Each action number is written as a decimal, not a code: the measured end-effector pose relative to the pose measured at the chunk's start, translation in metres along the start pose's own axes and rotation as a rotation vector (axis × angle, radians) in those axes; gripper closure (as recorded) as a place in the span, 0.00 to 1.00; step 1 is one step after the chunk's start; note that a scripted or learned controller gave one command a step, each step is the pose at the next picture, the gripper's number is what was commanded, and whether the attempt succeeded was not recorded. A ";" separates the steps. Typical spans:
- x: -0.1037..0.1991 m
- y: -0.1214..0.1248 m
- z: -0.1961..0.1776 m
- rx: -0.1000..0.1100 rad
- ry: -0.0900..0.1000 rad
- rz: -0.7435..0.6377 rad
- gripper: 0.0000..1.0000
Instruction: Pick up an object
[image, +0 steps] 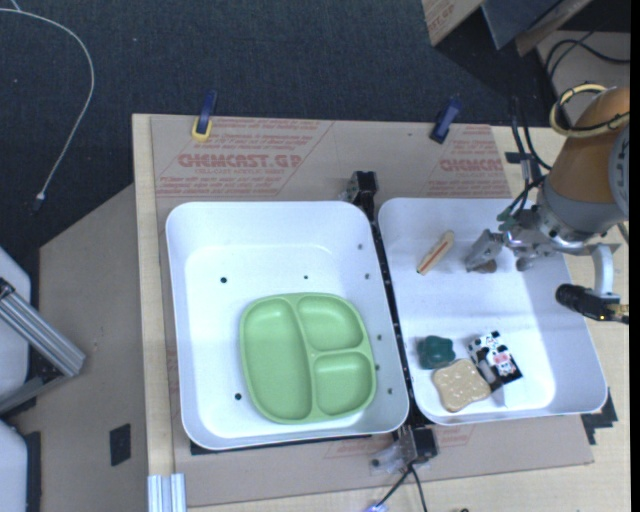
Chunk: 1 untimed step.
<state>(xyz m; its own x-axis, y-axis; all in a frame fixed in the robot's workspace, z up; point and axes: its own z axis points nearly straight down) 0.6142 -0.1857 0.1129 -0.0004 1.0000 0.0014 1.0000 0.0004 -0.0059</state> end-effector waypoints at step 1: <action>0.001 -0.001 0.030 -0.001 0.000 0.000 0.00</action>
